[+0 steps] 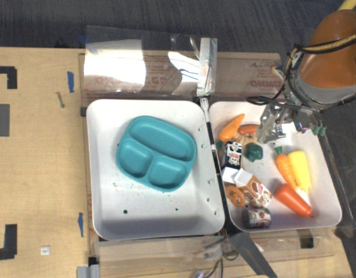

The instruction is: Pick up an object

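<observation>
Bright even overhead light, strong glare on clear plastic sheet (143, 68), soft focus, faint shadows

Little can be read here. Faint printed lettering runs along the brown cardboard strip (247, 77) at the far edge of the bench, behind the right bin (331, 184), but the letters are too blurred to make out. A second patch of print shows through the glare on the cardboard (160, 74) behind the left bin (102, 155), also illegible. The small can (257, 217) at the right bin's near edge and the carton (256, 191) beside it carry printed labels, unreadable at this size.
</observation>
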Available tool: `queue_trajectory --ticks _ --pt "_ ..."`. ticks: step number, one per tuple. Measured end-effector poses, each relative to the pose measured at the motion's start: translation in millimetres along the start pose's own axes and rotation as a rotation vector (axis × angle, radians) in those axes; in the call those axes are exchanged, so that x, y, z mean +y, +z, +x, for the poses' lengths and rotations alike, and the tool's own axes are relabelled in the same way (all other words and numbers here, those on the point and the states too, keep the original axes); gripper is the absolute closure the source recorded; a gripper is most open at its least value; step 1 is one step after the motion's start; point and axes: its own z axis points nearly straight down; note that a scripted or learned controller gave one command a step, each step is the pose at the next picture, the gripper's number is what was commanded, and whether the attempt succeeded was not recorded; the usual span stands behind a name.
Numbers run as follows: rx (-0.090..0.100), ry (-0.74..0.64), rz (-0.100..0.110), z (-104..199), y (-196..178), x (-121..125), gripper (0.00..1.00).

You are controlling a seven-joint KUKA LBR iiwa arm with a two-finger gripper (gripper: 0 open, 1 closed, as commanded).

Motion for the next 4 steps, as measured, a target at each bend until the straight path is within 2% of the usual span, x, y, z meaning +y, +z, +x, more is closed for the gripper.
queue_trajectory --ticks 1,2,3,4 --pt "0.005 -0.117 0.001 -52 -42 1 1.00" --pt "-0.005 -0.116 0.001 -54 -54 2 1.00" --pt "0.013 -0.204 -0.001 4 -40 -4 1.00" --pt "0.009 -0.221 -0.002 -30 -37 21 1.00"
